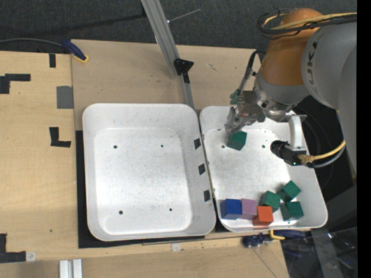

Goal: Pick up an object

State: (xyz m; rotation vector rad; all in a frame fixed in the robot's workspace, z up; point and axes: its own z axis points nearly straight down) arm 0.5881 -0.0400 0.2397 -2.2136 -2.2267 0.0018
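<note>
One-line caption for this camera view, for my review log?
End effector poised at a green block in the right bin; six more blocks cluster at its near edge.

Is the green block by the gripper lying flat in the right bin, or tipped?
Tipped: the green block sits cornerwise just under the gripper; whether it touches the right bin floor, cannot tell.

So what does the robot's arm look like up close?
The arm is big, round and grey, with a shiny orange band above its wrist. Thin black and yellow cables loop over the orange part. At the end sits a small grey metal gripper.
</note>
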